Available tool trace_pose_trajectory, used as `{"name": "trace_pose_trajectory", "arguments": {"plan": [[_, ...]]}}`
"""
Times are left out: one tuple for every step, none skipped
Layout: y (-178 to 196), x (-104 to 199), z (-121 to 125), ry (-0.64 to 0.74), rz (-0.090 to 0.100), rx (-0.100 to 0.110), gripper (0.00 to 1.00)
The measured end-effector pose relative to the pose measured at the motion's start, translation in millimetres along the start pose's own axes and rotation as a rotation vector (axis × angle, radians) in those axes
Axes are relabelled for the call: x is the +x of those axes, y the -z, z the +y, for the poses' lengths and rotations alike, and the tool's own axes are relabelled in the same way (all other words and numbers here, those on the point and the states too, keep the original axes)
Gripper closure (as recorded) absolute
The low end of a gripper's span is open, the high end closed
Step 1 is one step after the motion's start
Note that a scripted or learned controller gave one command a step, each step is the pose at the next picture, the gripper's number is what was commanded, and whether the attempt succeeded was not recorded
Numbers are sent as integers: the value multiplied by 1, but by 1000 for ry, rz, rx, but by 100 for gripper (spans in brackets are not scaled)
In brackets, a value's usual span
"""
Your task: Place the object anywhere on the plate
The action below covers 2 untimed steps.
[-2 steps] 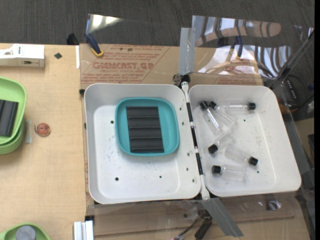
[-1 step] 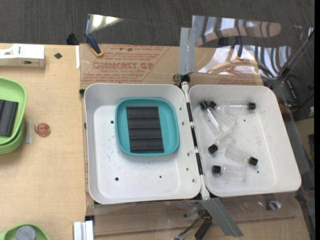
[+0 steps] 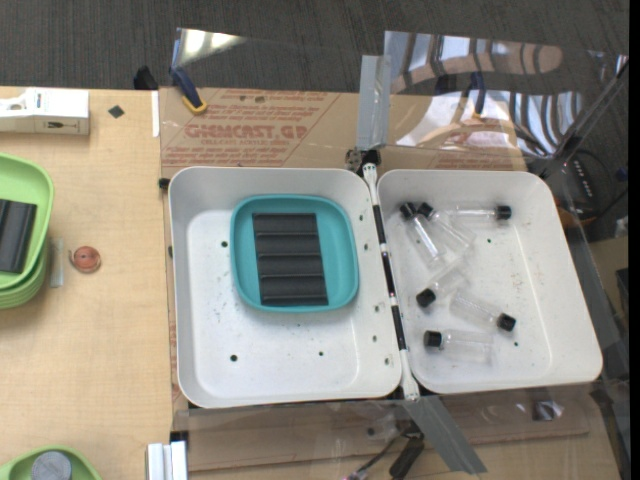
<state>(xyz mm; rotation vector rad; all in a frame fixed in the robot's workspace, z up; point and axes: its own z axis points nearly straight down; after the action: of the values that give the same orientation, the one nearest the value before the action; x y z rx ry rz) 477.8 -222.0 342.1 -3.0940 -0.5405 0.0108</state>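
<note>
A teal plate point(image 3: 343, 253) with a dark ribbed insert rests in the left white bin point(image 3: 200, 298), toward its upper middle. The right white bin point(image 3: 560, 268) holds several clear plastic tubes with black caps. One tube point(image 3: 420, 228) lies at the upper left, another tube point(image 3: 478, 211) at the top, and a third tube point(image 3: 455, 340) near the lower middle. More tubes are scattered around the bin's centre.
A green tray point(image 3: 25, 183) with a dark insert sits at the left edge of the bench. A small orange disc point(image 3: 87, 258) lies beside it. Cardboard point(image 3: 250, 128) stands behind the bins, and a white box point(image 3: 45, 113) is at far upper left.
</note>
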Motion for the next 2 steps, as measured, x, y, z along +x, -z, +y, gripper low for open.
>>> {"name": "trace_pose_trajectory", "arguments": {"plan": [[1, 0, 0, -84, 1, 0, 0], [-10, 0, 0, -141, 1, 0, 0]]}}
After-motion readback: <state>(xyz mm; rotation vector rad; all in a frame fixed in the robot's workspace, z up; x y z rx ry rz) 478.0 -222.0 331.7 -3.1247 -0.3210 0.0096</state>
